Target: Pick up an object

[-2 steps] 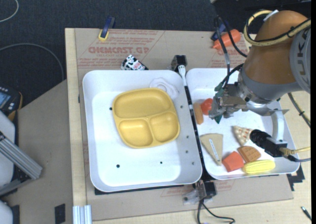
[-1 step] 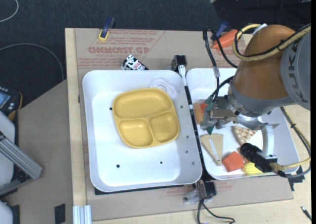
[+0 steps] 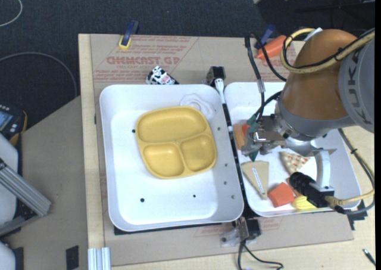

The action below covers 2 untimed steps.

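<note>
Here the gripper [image 3: 257, 140] hangs low over the right bin [image 3: 245, 101], just to the right of the yellow plate [image 3: 175, 142], across the rims where the two bins meet. The arm's bulk covers much of it, so I cannot tell whether its jaws are wide or narrow, and nothing can be seen held in them.

The plate has three sections and lies flat in the middle of the left bin [image 3: 119, 161]. The loose things all lie to the right of the plate:
- A brownish-orange piece [image 3: 240, 135] sits nearest the plate, close against the gripper.
- A tan wedge [image 3: 256, 177] lies right of the plate and a little below it.
- An orange block [image 3: 280, 194] touches the wedge's far side.
- A small yellow piece [image 3: 303, 204] lies beyond the block.
- A patterned slice [image 3: 293, 160] lies farther right, level with the plate's lower edge.

Above the plate, outside the bins, a small black-and-white toy [image 3: 159, 75] rests on the board.
</note>
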Each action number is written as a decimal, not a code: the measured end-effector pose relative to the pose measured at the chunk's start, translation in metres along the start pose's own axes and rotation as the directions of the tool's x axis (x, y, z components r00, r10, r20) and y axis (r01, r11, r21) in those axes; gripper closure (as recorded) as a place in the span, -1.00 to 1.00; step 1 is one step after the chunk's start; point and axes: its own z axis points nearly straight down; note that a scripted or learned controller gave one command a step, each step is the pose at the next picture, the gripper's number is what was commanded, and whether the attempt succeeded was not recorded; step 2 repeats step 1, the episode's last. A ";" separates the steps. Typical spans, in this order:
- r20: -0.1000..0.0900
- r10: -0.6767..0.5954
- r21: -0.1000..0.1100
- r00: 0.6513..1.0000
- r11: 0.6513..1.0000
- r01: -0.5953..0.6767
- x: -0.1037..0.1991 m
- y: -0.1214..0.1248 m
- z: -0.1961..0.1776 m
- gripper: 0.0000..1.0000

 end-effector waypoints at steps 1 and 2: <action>0.000 0.002 0.003 1.000 1.000 -0.002 0.003 -0.003 0.021 1.00; 0.000 0.002 0.003 1.000 1.000 -0.002 0.003 -0.003 0.021 1.00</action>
